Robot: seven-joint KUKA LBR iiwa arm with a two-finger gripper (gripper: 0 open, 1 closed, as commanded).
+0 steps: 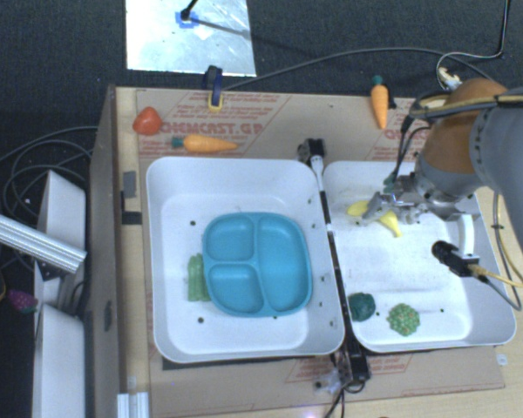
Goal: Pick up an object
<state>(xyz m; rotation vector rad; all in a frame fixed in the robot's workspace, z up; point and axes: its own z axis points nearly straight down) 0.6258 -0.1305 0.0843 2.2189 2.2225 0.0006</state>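
Dark carpet surrounds a cardboard-topped counter (270, 116) that carries two white bins side by side. Red print on the cardboard is mostly hidden or too faint to read; above the left bin a fragment looks like "EMCAST".

One blue plate (256, 263) with three compartments lies in the left bin (170, 233), and one green piece (196, 279) touches it at nine o'clock.

Three things lie in the right bin (497, 320): one yellow banana (376, 214) at about eleven o'clock from the bin's middle, one dark teal lump (361, 306) at seven o'clock, and one light green clump (404, 319) just beside it toward six.

Three toy vegetables lie on the cardboard outside the bins: two carrots, one (210, 144) above the left bin and one (380, 104) above the right, and one red tomato (147, 121) at the far left.

One silver sheet (192, 24) lies on the carpet at twelve o'clock.

One arm comes in from three o'clock; its tool (385, 205) sits low over the banana, touching or nearly so. I cannot tell whether it grips anything.
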